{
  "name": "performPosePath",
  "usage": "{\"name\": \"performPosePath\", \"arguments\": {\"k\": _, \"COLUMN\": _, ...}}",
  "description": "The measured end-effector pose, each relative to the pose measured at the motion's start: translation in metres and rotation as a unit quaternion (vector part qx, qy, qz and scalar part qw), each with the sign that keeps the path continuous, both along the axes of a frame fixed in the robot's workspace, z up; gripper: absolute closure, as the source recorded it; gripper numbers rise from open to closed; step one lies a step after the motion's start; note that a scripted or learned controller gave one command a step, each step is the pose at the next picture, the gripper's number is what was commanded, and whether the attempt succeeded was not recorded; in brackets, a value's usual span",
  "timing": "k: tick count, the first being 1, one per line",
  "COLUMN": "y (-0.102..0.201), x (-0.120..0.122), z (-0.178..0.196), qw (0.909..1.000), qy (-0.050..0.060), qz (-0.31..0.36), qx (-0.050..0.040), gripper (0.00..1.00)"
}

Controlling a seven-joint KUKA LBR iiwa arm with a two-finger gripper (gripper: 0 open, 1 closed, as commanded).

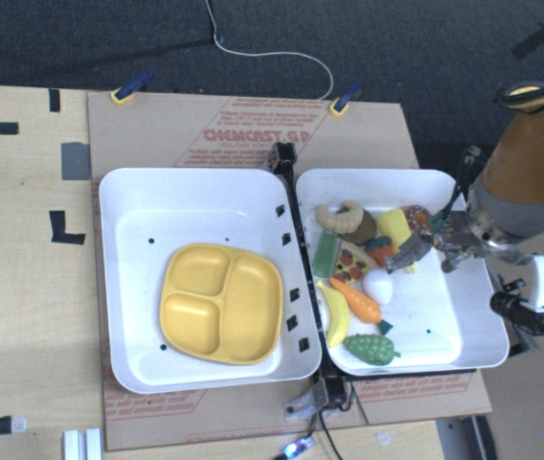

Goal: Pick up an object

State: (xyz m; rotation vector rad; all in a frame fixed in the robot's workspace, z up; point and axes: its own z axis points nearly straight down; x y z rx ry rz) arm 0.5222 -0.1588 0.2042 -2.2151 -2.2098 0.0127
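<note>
1. Nearest me in the right shallow white bin (444, 357) lies a bumpy green plastic fruit (369, 349), close to the near wall. It looks light and hard, and its knobbly skin should give my tool some bite across the short width.
2. Just beyond it, along the bin's left wall, a curved yellow plastic banana (337, 316) lies beside an orange plastic carrot (356, 298). Both look smooth and slippery; I would take either across the middle, not the tapered ends.
3. A small white egg-shaped piece (378, 285) sits touching the carrot's far side. Round and slick, it would likely squirt out.
4. My tool (414, 253) hangs over the cluster, at the egg's far right; I cannot tell how it is set, nor whether it has anything.
5. Further off lie a green rectangular block (326, 253), a pizza-slice toy (351, 260), a yellow piece (393, 226) and a brown ring-shaped toy (347, 220), crowded together.
6. The left bin (128, 209) holds a yellow divided plastic plate (221, 302).
</note>
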Motion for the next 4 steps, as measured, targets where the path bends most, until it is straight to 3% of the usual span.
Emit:
{"name": "performPosePath", "arguments": {"k": 1, "y": 0.000, "x": 0.003, "z": 0.006, "qw": 1.0000, "qy": -0.006, "qz": 0.002, "qx": -0.0012, "gripper": 0.00}}
{"name": "performPosePath", "arguments": {"k": 2, "y": 0.008, "x": 0.004, "z": -0.056, "qw": 1.0000, "qy": -0.004, "qz": 0.002, "qx": -0.0008, "gripper": 0.00}}
{"name": "performPosePath", "arguments": {"k": 3, "y": 0.009, "x": 0.002, "z": -0.118, "qw": 1.0000, "qy": -0.008, "qz": 0.001, "qx": -0.0016, "gripper": 0.00}}
{"name": "performPosePath", "arguments": {"k": 4, "y": 0.009, "x": 0.002, "z": -0.119, "qw": 1.0000, "qy": -0.007, "qz": 0.001, "qx": -0.0016, "gripper": 0.00}}
